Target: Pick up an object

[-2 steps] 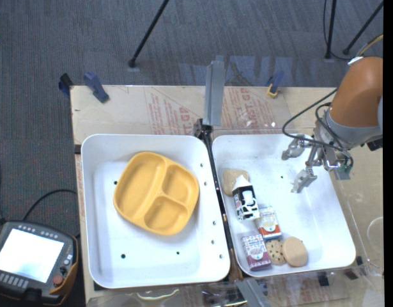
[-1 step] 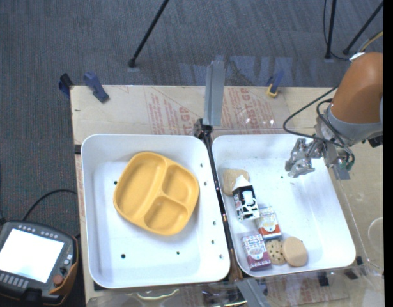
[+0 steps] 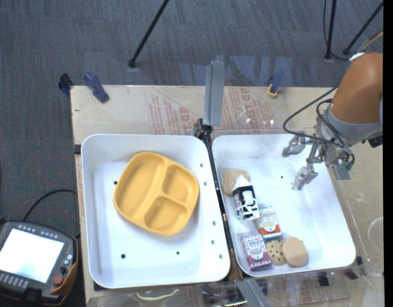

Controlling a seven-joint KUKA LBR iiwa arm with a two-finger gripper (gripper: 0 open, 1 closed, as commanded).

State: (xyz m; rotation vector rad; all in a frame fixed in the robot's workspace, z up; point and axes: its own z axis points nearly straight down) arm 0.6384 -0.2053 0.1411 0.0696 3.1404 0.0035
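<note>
Milk carton [image 3: 246, 201] lying in right bin [image 3: 324, 232], claw [image 3: 300, 165] above bin, fingers spread apart, holding nothing.

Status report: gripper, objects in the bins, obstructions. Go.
Two-finger gripper open, over right white bin, holding nothing. Black-and-white milk carton, small snack cartons and cookies along bin's left side. Yellow divided plate in left bin. Nothing obstructing.

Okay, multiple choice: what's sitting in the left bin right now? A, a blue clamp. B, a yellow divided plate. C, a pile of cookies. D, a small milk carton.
B: the yellow divided plate lies alone in the left bin, while the milk carton and cookies sit in the right bin.
</note>
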